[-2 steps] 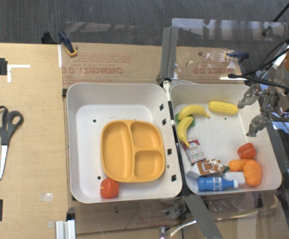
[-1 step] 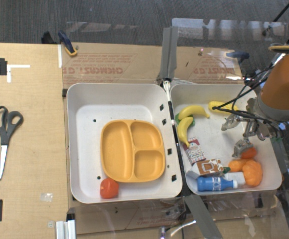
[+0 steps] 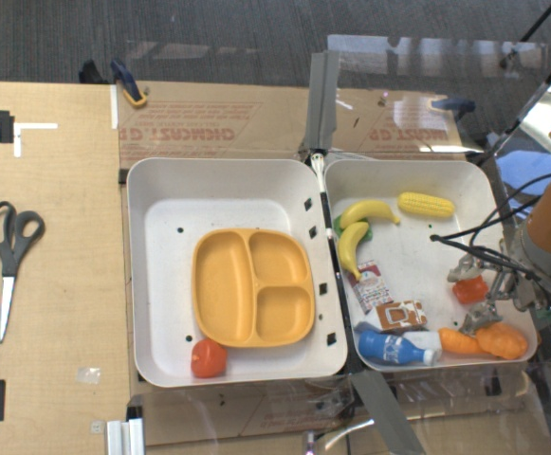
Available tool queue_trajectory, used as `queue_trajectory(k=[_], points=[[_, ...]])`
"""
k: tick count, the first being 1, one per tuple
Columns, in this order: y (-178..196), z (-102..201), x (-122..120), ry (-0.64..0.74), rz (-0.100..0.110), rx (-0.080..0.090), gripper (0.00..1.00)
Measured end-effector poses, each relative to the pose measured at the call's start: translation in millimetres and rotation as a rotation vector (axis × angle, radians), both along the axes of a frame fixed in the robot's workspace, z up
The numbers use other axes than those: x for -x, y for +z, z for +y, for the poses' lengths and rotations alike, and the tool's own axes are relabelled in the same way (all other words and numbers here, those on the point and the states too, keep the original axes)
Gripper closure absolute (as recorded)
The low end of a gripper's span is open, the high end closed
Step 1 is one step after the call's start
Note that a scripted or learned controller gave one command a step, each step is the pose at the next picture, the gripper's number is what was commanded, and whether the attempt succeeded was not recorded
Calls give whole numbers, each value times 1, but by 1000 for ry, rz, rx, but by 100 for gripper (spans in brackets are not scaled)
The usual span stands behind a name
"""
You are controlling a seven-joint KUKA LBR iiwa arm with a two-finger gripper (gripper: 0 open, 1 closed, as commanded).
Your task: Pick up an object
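A small red object (image 3: 468,289) sits at the pincer (image 3: 479,297) in the right bin (image 3: 417,173), between the metal fingers as far as the view shows, though whether they truly clamp it cannot be told. Just below the pincer lies an orange carrot (image 3: 488,340), and to its left a blue and white bottle (image 3: 395,346) and a snack packet (image 3: 398,315). Farther left are two bananas (image 3: 358,227); up and left, a corn cob (image 3: 426,204). Well left, the other bin (image 3: 161,254) holds a yellow divided plate (image 3: 253,285) and a red ball (image 3: 209,358). Scissors (image 3: 11,254) lie on the table (image 3: 57,349).
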State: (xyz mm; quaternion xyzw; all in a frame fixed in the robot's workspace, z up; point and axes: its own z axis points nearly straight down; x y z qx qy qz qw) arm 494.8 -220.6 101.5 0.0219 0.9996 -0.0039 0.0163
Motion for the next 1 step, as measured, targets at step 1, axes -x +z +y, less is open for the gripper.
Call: queue_trajectory(k=[1], points=[[-4, 2, 8, 26, 9, -3, 0]])
